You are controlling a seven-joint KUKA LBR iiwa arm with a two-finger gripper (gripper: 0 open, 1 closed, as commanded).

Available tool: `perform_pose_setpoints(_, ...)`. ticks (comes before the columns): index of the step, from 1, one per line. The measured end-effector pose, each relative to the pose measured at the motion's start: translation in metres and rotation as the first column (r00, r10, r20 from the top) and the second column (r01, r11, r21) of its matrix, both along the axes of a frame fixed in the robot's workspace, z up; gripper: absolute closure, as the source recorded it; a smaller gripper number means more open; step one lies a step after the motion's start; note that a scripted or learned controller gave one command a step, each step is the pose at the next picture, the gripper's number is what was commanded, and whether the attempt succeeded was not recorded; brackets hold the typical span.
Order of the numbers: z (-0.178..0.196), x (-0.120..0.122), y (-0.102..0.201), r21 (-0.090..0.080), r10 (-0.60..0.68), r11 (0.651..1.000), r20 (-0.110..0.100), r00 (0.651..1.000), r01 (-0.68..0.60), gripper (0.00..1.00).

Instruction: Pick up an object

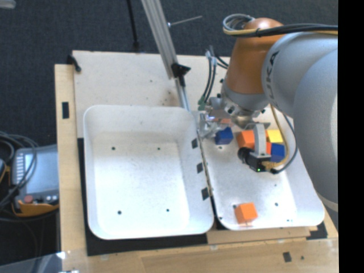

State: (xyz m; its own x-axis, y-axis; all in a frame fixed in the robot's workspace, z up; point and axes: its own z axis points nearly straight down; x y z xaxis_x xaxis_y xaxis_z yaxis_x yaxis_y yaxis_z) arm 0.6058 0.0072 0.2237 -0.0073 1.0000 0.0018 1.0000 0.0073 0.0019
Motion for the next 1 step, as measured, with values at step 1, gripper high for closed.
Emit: perform_pose_setpoints(1, 0.0145, 0.0119, 0.0531, 0.0, 0.001, 1.0, 0.001, 1.0, -0.001, 1.0)
